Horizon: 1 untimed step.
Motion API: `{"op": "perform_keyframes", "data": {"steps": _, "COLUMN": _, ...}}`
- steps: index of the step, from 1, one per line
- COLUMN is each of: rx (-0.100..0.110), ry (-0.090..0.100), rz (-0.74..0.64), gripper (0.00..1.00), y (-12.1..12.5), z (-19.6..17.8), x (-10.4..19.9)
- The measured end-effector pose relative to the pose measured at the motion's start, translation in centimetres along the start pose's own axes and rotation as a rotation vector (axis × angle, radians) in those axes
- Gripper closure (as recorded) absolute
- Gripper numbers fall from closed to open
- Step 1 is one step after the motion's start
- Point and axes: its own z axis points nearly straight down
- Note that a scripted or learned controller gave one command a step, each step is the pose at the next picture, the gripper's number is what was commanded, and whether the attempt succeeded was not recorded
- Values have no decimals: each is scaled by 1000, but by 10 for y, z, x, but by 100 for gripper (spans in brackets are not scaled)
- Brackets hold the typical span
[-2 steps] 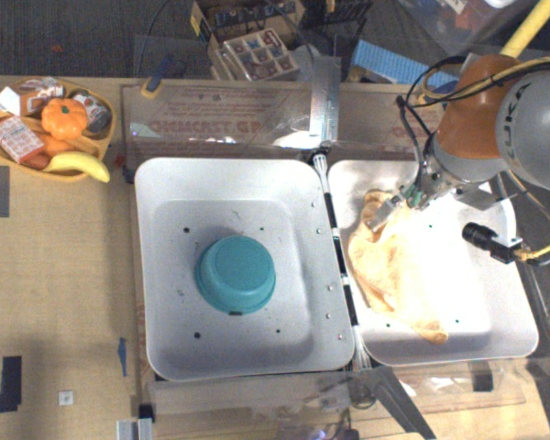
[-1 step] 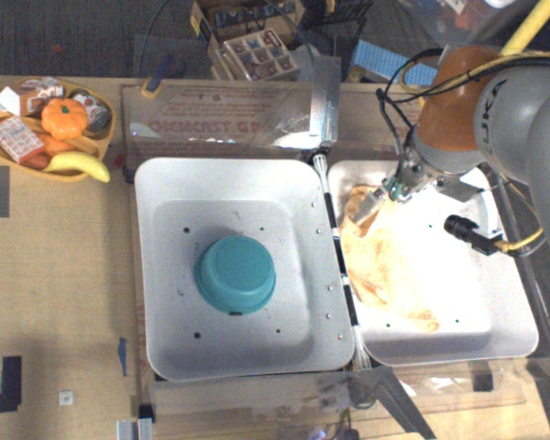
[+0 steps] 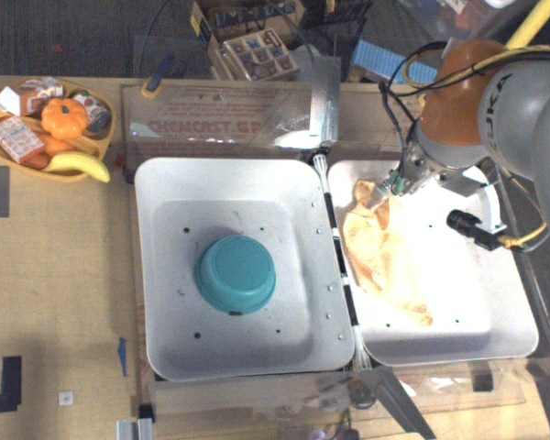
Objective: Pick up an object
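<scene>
A pale yellow cloth lies crumpled along the left side of the right bin. Its upper end is bunched up and raised toward my gripper, which has come down at the bin's back left part. The fingers look shut on that bunched top edge of the cloth, while the rest of it trails on the bin floor. A teal bowl sits upside down in the middle of the left bin, well away from the gripper.
The grey arm with its orange band hangs over the right bin's back edge. A black cable plug juts over that bin. A basket of toy fruit sits at the far left, and boxes stand behind the bins.
</scene>
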Motion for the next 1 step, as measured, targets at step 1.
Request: {"op": "perform_keyframes", "data": {"steps": 1, "rx": 8, "ry": 9, "rz": -360, "gripper": 100, "y": 10, "z": -83, "x": 16}}
